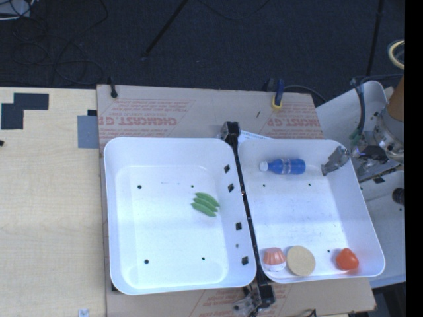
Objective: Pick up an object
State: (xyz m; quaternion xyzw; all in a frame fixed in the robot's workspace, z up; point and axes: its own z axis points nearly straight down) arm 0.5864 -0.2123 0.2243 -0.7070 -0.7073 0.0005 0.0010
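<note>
A blue bottle (284,166) with a white cap lies on its side at the back of the right bin (360,193). Along that bin's front edge sit a pink-and-white round piece (274,259), a tan disc (301,260) and a red-orange ball (346,259). A green pea pod (205,204) lies in the left bin (132,157), right of its centre. My gripper (336,160) hangs over the back right edge of the right bin, to the right of the bottle and apart from it. Nothing shows between its fingers.
The two bins stand side by side on a cardboard sheet (198,114), joined by a black divider (239,197). The arm's grey body and cables (377,137) crowd the right side. A wooden bench top (46,210) lies to the left.
</note>
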